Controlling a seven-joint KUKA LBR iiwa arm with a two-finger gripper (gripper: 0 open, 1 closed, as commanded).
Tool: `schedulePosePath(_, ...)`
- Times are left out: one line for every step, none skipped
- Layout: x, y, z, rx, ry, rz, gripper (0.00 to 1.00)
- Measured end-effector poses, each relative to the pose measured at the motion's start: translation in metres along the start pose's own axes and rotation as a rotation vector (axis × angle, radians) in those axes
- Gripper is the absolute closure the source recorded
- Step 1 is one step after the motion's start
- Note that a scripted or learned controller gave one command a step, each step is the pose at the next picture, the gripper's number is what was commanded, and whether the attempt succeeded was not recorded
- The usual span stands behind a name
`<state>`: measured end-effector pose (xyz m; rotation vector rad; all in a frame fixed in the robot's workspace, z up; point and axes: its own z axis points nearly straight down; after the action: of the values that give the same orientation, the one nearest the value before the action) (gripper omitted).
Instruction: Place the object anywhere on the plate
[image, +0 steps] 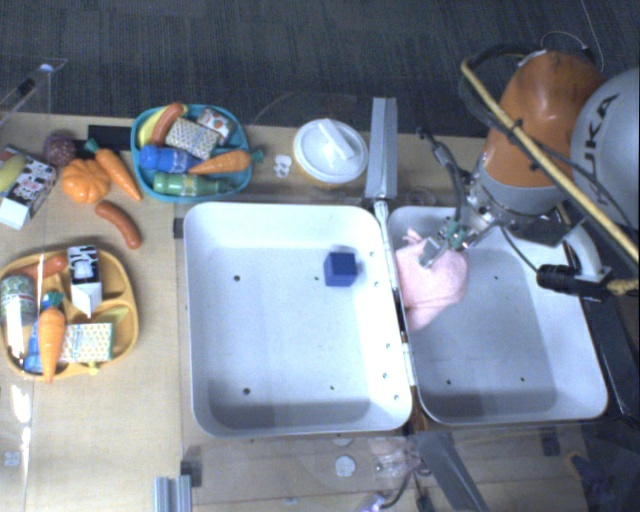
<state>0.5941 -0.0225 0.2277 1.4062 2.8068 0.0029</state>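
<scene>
A small blue cube (341, 267) lies in the left white bin (250, 400), in its upper right part and well apart from the arm. A pale pink plate (432, 283) rests in the right white bin (520, 390), tilted against the left wall beside the divider. My gripper (439, 247) reaches in from the right and hovers at the plate's upper edge, touching it or just above it. The arm's orange band (535, 95) and grey wrist sit behind it, and nothing is visible held in the gripper.
On the bench to the left are a yellow tray (118, 300) of toy food, a blue bowl (190, 150) of toy food and loose toy carrots (120, 175). A white lidded container (331, 150) stands behind the bins. Cables (560, 275) cross the right bin's far side.
</scene>
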Motion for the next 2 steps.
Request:
schedulePosePath(0.042,0.033,0.01,-0.002,-0.001,-0.4,1.0)
schedulePosePath(0.083,0.065,0.005,-0.003,-0.002,-0.801,1.0)
